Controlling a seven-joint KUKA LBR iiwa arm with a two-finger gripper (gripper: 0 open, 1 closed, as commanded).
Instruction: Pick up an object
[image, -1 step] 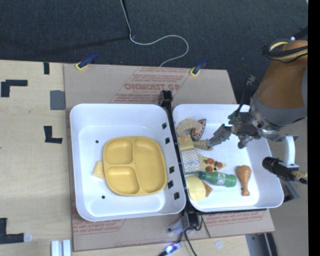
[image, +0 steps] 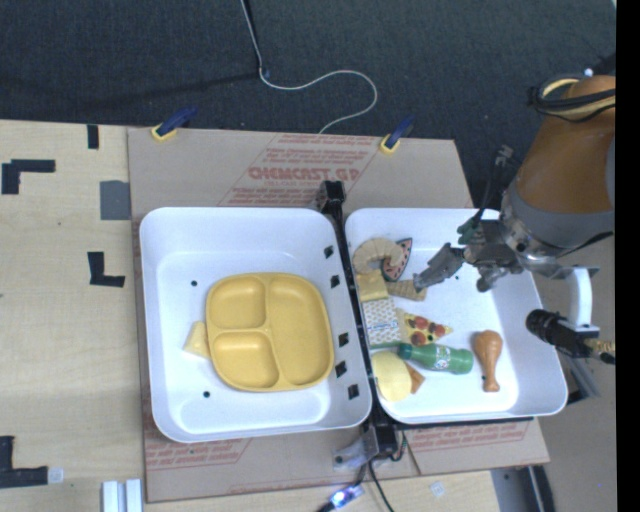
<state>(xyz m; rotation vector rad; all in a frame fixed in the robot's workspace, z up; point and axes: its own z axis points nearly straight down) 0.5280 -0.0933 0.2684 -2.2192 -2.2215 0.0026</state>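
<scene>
Objects: toy food crowds the right bin (image: 540, 400).
Near edge: yellow lemon-like piece (image: 392, 378), green bottle (image: 440, 358), drumstick (image: 488, 356).
Middle: pizza slice (image: 424, 327), patterned card (image: 380, 320).
Far: bagel (image: 377, 254).
Gripper (image: 432, 272): above the right bin; finger state cannot be told.
Left bin (image: 175, 240): yellow divided plate (image: 270, 332).

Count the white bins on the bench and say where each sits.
2. The left bin holds a yellow divided plate; the right bin, touching it, holds the toy food. None look hidden.
</scene>
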